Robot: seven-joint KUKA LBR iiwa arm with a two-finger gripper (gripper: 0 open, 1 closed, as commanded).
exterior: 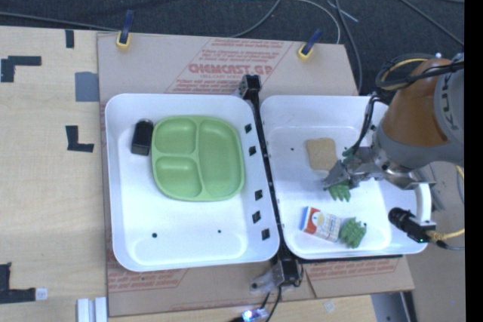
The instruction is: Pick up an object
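Observation:
My gripper (341, 179) reaches into the right bin (290, 113) from the right, low over its middle. A small green leafy toy (342, 193) lies right under the gripper's tip, partly hidden by it. A tan square pad (321, 153) rests just up and left of the gripper. Near the bin's front edge lie a small red, white and blue carton (320, 223) and a green broccoli-like piece (352, 231) touching it.
The left bin (124, 200) holds a light green divided plate (198, 158) with a small black block (142, 137) beside its left rim. A black divider with clips runs between the bins (261, 170). Cables trail across the dark floor behind the bench.

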